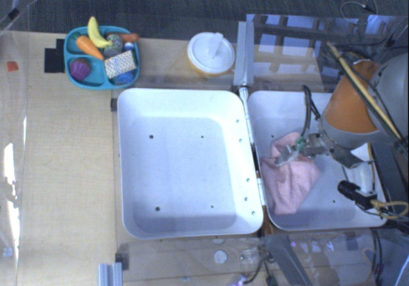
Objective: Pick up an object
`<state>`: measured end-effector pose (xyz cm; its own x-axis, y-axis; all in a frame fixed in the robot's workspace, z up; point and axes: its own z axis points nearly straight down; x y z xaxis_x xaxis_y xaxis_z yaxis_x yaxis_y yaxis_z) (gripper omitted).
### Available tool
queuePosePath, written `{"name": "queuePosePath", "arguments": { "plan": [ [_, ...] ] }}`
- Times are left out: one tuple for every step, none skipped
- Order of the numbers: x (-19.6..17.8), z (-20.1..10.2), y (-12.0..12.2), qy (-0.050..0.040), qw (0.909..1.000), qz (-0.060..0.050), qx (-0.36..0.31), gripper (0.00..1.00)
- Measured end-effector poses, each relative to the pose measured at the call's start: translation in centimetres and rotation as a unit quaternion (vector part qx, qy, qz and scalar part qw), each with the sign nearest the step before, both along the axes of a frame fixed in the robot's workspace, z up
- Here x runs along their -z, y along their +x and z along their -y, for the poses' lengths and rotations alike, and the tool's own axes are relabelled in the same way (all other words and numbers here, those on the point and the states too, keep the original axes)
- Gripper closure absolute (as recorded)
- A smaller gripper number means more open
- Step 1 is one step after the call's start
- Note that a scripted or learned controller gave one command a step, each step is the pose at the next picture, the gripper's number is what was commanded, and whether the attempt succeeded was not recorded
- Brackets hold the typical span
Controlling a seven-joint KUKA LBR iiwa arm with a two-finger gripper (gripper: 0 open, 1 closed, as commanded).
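A pink cloth [293,179] lies crumpled in the right white bin [332,214], against its left wall. My gripper [291,153] reaches in from the right, low over the cloth's upper end. Its fingers are shut on a bunched fold of the cloth, which is drawn up around them. The rest of the cloth spreads downward on the bin floor. The grey arm with its orange band [348,109] stands over the bin's right half.
The left white bin [185,163] sits beside the right one across a narrow divider. A blue tray [101,56] of toy food and a white lidded bowl [211,53] stand behind it. Cables and a metal frame [307,36] crowd the back right.
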<state>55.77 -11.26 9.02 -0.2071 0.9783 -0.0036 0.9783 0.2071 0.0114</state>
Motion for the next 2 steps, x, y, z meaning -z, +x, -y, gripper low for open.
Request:
{"name": "queuePosePath", "arguments": {
  "plan": [
    [0.1,-2.2,5.4,0.0005,0.9995,0.001,0.030,0.00],
    [0.1,-2.6,10.7,-0.0004,1.0000,0.000,-0.009,0.00]
  ]
}}
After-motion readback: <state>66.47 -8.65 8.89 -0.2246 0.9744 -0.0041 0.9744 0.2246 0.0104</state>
